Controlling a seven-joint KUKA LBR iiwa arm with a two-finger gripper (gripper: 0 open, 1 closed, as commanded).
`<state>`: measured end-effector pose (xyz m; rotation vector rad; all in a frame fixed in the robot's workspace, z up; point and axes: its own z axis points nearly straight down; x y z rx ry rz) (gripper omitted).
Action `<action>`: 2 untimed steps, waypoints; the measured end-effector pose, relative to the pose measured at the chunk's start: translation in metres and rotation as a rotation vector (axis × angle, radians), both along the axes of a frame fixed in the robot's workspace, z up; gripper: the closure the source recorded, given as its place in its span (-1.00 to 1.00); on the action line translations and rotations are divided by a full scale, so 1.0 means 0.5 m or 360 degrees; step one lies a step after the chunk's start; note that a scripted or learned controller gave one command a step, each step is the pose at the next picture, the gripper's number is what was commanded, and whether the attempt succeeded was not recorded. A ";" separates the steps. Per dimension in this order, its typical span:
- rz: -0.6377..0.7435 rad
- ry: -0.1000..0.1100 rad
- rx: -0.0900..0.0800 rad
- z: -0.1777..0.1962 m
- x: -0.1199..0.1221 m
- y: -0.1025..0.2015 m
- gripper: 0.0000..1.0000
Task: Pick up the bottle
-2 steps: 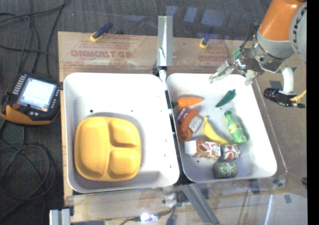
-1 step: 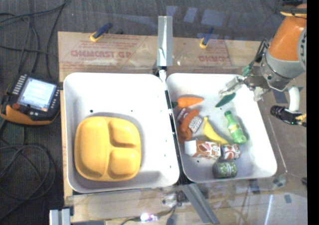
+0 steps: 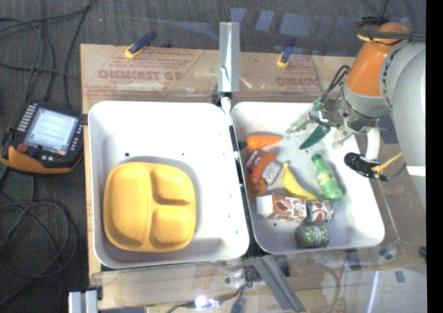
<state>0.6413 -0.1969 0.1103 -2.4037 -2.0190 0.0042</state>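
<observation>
The green bottle [image 3: 325, 176] lies on its side in the right bin [image 3: 367, 228], cap toward the far wall, next to a banana [image 3: 296, 183]. My gripper [image 3: 302, 136] hangs over the far part of that bin, up and to the left of the bottle and clear of it. Its fingers are spread open and point toward the left, with nothing between them.
The right bin also holds a carrot [image 3: 264, 141], a red packet [image 3: 261, 165], a printed carton [image 3: 284, 207], a small can [image 3: 319, 212] and a dark round can [image 3: 313, 235]. A yellow divided plate [image 3: 149, 205] lies in the left bin [image 3: 104, 124].
</observation>
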 end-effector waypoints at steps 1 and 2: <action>0.0094 -0.0038 0.0021 -0.034 -0.071 -0.009 -1.00; -0.0086 -0.0022 -0.0003 -0.042 -0.097 0.089 -1.00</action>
